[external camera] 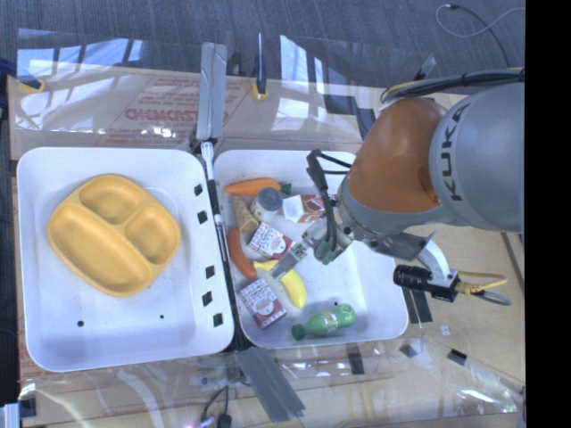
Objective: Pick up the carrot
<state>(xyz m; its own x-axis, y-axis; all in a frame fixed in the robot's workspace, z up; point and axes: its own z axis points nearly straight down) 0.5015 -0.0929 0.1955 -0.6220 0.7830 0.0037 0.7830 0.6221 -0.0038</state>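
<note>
a: what do you see of the arm [473, 159] itself?

b: you're looking at a thick, rounded grey body with a smooth, slightly glossy shell. black letters, "ku", run down its side at the right. below that sits a broad orange band [397, 154], domed and shiny.

a: and under the band?

b: you get a grey collar, then a slim metal gripper [299, 257] with a small green part near its base. thin black cables [319, 181] loop off the wrist, and a dark cable runs over the top of the grey body.
</note>
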